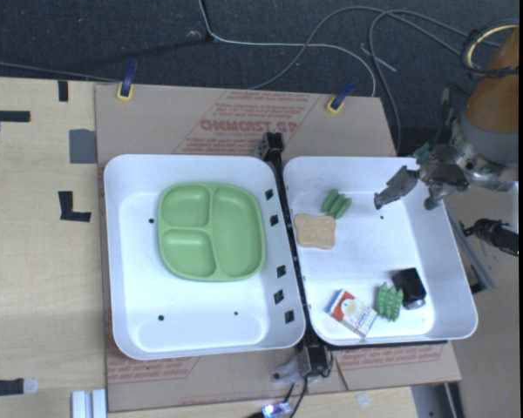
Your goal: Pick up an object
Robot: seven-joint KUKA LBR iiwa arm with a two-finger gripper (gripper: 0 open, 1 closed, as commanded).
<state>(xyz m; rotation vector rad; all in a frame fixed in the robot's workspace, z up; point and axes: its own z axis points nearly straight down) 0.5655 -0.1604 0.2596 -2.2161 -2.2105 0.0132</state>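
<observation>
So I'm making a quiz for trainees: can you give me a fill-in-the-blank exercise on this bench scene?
1. The green divided plate lies in the ____ bin.
2. The plate has ____ compartments.
3. The tan slice of bread lies in the ____ bin.
4. The gripper holds ____.

Missing words: left; three; right; nothing

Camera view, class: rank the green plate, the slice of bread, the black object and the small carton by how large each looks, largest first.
1. Green plate, by far the largest.
2. Bread.
3. Carton, only slightly smaller than the bread.
4. Black object, close to the carton, so those two are hard to separate.
</observation>
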